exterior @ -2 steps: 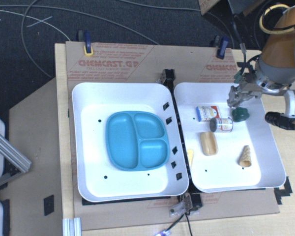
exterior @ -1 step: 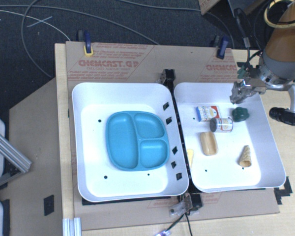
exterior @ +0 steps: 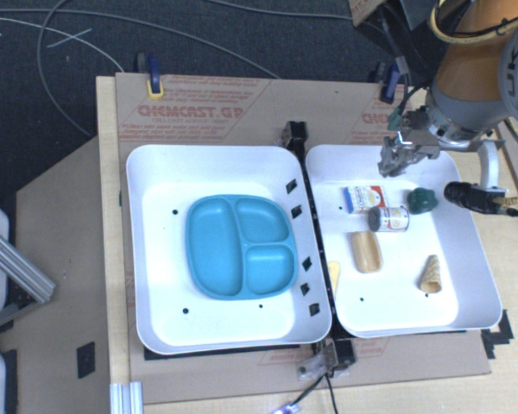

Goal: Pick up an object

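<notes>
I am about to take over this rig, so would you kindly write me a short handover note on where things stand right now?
Gripper: hovers over the back of the right bin, nothing seen in it.
Right bin holds: a small white and blue carton, a little bottle lying on its side, a dark green round piece, a tan block and a tan cone.
Left bin: a blue divided plate.
Done: no object lifted yet.
Left: choose an object, descend, grasp, lift. The carton lies nearest the gripper.
</notes>
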`<state>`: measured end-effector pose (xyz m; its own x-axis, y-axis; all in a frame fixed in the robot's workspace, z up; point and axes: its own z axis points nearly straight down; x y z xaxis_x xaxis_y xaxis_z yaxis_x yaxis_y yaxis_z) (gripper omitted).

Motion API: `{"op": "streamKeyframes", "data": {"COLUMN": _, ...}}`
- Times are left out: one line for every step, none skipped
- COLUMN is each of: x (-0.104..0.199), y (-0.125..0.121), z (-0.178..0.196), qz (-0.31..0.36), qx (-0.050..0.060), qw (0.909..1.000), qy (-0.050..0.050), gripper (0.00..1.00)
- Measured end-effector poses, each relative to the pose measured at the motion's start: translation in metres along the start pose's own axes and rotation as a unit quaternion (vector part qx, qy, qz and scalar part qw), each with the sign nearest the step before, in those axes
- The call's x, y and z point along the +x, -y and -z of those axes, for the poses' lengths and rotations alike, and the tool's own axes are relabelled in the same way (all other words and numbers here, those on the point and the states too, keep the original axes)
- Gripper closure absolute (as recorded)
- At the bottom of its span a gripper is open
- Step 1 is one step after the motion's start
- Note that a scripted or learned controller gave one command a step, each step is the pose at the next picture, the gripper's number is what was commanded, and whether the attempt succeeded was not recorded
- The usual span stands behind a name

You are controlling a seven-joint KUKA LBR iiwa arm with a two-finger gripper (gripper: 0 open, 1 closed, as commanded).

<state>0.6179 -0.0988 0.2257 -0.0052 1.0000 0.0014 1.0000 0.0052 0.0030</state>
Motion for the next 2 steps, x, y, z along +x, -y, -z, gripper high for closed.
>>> {"op": "streamKeyframes", "data": {"x": 0.052, "y": 0.0, "z": 0.009, "qz": 0.0, "qx": 0.0, "qw": 1.0, "qy": 0.0, "gripper": 1.0}}
{"op": "streamKeyframes", "data": {"x": 0.109, "y": -0.006, "z": -0.003, "qz": 0.0, "qx": 0.002, "qw": 1.0, "qy": 0.0, "gripper": 1.0}}
